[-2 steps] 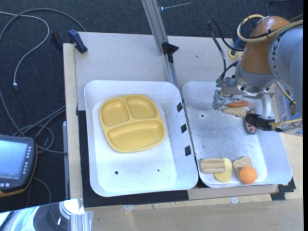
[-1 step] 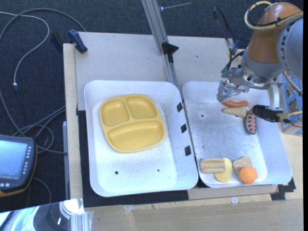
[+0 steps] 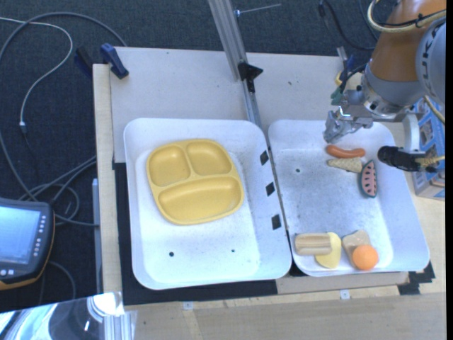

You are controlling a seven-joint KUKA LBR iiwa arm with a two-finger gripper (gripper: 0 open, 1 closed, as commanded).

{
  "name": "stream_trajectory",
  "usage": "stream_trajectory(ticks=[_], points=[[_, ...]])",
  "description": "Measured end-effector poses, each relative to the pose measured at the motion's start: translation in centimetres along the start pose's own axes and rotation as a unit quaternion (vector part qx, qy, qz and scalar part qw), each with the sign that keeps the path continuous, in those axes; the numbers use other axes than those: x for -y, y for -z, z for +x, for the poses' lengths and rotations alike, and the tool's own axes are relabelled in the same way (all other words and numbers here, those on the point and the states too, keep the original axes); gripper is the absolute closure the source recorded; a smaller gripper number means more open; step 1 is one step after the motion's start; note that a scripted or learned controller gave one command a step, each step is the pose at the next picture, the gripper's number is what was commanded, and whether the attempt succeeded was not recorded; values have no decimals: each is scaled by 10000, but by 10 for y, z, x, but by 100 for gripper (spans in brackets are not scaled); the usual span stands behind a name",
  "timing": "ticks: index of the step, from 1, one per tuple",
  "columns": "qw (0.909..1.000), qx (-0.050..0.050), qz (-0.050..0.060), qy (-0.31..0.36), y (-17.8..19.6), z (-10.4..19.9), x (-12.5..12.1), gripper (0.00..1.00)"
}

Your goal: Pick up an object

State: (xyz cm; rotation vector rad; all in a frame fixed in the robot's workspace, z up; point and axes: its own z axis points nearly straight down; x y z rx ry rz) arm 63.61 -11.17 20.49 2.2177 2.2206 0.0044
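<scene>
Divided plate [image 3: 195, 180] in the left bin [image 3: 141, 261] — sausage [image 3: 345, 151], watermelon slice [image 3: 368, 178], orange [image 3: 365, 258] in the right bin [image 3: 318, 197]

Tray [image 3: 195, 211] glossy yellow plastic, apparently; bins [image 3: 212, 268] matt.

Yellow divided plate [image 3: 195, 180] in the left bin [image 3: 141, 218]; handheld screen [image 3: 21, 241] at far left.

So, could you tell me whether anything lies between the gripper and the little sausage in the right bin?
Nothing visible does. The gripper hangs just above the sausage, at the far end of the right bin. The cone lies on the sausage's near side.
</scene>
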Motion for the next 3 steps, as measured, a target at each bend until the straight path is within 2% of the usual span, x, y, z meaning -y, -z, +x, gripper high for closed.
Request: stream_trajectory(ticks=[2, 3], points=[[10000, -18, 6, 30, 27, 106, 6, 100], [10000, -17, 40, 22, 24, 152, 19, 100]])
